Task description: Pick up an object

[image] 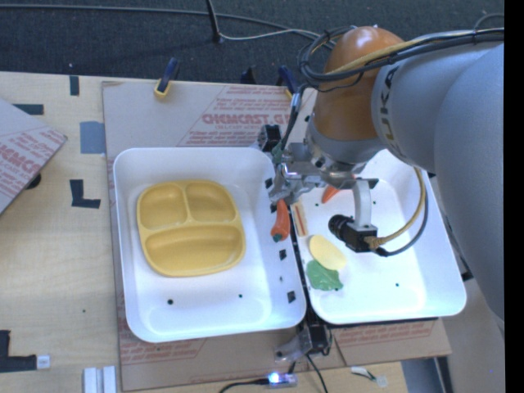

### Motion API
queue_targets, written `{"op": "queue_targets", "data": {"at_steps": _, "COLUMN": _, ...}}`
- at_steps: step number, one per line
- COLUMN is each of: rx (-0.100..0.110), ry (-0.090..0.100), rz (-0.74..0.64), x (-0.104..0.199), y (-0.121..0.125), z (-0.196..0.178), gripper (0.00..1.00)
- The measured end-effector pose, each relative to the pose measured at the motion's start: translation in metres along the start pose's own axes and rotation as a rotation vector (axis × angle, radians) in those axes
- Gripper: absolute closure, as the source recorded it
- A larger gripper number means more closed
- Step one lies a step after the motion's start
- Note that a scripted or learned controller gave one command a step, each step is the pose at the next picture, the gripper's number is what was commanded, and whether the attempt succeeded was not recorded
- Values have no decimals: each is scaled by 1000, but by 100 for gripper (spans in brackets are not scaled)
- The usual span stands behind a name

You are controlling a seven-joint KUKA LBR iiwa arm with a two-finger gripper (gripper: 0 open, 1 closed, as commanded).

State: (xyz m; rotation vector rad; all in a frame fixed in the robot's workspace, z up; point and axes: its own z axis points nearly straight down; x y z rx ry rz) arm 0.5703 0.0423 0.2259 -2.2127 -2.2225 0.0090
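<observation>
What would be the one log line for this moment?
arm: over right bin | gripper: at bins' shared edge, above carrot | left bin: yellow tray | right bin: yellow piece, green piece

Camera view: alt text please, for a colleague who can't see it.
The arm's hand hangs over the seam between two white bins, above an orange carrot. The right bin holds yellow and green pieces; the left bin holds a yellow tray.
</observation>
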Motion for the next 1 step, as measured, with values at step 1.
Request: {"op": "queue_targets", "data": {"at_steps": 1, "rx": -1, "ry": 0, "rz": 0, "x": 45, "y": -16, "z": 14, "gripper": 100}}
